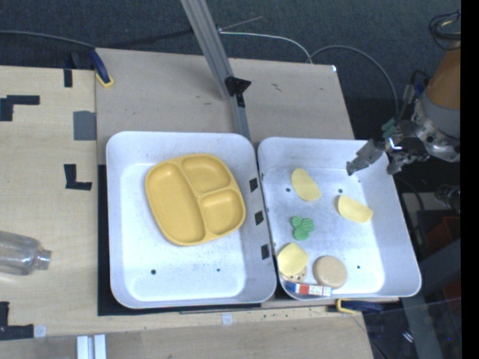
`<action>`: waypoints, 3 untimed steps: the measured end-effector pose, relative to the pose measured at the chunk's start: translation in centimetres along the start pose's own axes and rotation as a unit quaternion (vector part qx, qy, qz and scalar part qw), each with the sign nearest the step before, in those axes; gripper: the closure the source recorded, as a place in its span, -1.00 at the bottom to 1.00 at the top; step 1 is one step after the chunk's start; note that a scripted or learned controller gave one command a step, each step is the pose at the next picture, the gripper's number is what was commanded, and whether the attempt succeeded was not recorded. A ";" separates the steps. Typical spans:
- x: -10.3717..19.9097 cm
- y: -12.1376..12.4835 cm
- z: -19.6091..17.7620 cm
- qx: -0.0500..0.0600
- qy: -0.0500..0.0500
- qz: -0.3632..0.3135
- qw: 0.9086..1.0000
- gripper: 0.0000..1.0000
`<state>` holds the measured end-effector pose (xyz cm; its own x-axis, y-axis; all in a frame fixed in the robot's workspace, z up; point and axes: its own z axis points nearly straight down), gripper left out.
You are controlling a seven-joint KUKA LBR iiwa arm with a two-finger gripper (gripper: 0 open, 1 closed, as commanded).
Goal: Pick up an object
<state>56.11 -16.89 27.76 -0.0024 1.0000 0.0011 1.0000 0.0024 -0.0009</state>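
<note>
Yellow wedge (354, 209) at frame right sits nearest the hand (364, 158); can't tell its state, so I'd drop straight down, centred.

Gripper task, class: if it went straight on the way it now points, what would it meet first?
The gripper points left and down into the right bin. Probably the upper yellow piece comes first, though depth is unclear.

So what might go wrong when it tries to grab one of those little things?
Three risks, as I judge it. The hand sits near the right bin's rim, so reaching down it might bump that rim. The small yellow piece and the tan round piece lie close together, so it may nudge both. The green piece looks small and may slip out.
</note>
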 end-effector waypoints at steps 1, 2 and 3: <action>-0.2 2.3 -2.5 -0.002 -0.001 0.000 1.000 -1.00; -0.1 2.3 -3.4 -0.001 0.000 -0.001 1.000 1.00; 4.0 -0.4 -2.6 0.001 0.000 -0.001 1.000 1.00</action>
<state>55.74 -12.88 30.33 -0.0036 1.0000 0.0010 1.0000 0.0036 -0.0030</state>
